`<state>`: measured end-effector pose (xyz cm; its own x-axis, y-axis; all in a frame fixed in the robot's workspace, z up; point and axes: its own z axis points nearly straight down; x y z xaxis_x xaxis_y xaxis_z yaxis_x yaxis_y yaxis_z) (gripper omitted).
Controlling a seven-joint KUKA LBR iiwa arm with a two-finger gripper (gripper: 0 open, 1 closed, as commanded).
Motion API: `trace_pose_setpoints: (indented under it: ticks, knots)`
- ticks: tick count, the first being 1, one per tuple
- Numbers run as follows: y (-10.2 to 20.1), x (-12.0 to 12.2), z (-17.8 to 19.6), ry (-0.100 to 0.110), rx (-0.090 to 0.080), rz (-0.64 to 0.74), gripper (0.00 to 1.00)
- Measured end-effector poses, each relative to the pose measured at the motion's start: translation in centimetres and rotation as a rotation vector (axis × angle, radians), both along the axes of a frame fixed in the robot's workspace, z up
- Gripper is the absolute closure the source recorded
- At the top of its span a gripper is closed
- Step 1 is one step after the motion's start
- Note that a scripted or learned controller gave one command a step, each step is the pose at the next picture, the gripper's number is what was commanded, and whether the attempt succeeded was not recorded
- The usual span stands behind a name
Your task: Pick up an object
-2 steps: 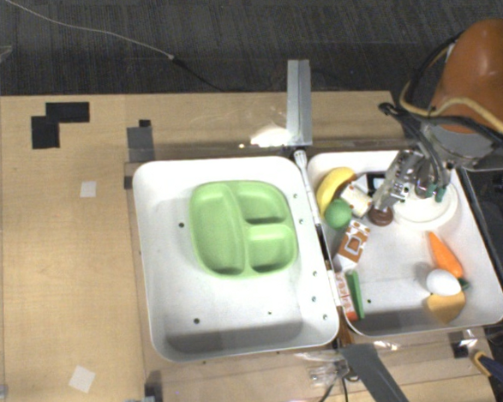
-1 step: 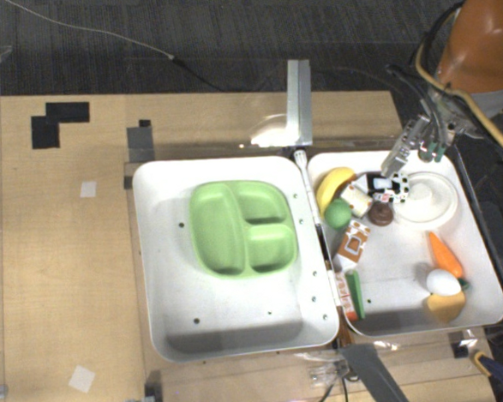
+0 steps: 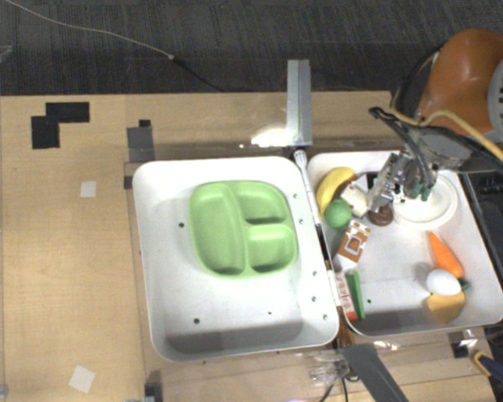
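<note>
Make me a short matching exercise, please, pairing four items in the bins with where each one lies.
Items:
1. green divided plate
2. banana
3. carrot
4. white egg

Places:
A. top-left corner of the right bin
B. middle of the left bin
C. near the right bin's bottom-right corner
D. right side of the right bin, just above the egg

Pairs: 1-B, 2-A, 3-D, 4-C

A wooden counter (image 3: 59, 278) is seen carrying two white bins side by side. The left bin (image 3: 170, 322) is occupied by a green divided tray (image 3: 240, 227). Black cutouts (image 3: 57, 122) are spotted near the counter's far left edge, and dark carpet (image 3: 179, 29) is visible beyond it.
</note>
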<state>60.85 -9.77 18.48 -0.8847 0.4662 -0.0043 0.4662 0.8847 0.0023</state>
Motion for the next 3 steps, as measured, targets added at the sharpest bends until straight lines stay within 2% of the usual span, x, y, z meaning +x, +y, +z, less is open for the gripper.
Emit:
trace_pose_setpoints:
  ticks: [1, 2, 3]
  knots:
    - [-3.1, 4.3, 2.6, -0.007, -0.001, -0.078, 1.00]
    - [-2.6, 0.1, 2.3, -0.003, 0.000, -0.183, 1.00]
    - [0.8, 4.6, 3.4, -0.005, 0.002, -0.253, 1.00]
